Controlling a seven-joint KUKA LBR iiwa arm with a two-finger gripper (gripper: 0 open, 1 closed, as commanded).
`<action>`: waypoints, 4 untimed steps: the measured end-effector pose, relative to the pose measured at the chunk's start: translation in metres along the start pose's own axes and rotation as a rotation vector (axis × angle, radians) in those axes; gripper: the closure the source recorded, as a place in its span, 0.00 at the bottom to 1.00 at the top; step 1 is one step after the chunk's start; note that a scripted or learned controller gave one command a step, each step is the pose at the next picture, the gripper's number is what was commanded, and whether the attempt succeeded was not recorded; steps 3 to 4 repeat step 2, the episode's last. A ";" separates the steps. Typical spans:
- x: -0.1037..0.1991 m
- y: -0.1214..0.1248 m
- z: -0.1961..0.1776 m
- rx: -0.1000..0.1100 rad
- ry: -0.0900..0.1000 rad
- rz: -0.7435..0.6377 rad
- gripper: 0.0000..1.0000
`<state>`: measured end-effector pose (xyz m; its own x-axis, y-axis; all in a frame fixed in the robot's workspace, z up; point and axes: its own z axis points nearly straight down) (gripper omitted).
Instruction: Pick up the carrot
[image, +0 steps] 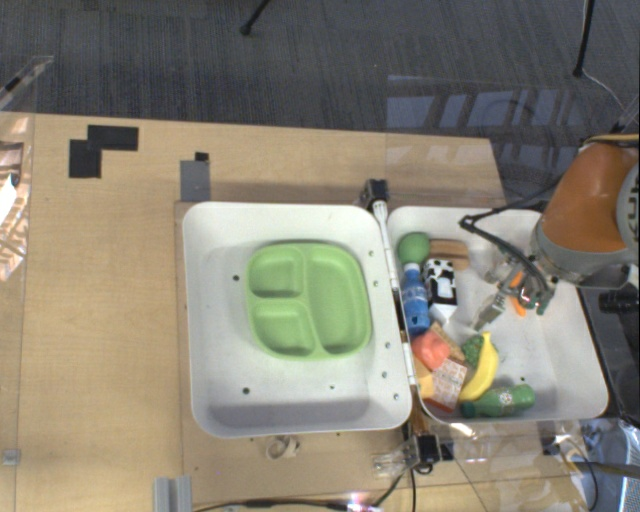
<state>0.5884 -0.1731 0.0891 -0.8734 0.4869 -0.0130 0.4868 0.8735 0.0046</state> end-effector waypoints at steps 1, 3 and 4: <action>-0.022 0.020 0.001 0.000 0.000 0.232 0.00; 0.016 0.008 -0.001 -0.001 -0.001 0.215 0.00; 0.016 0.008 -0.001 -0.001 -0.001 0.215 0.00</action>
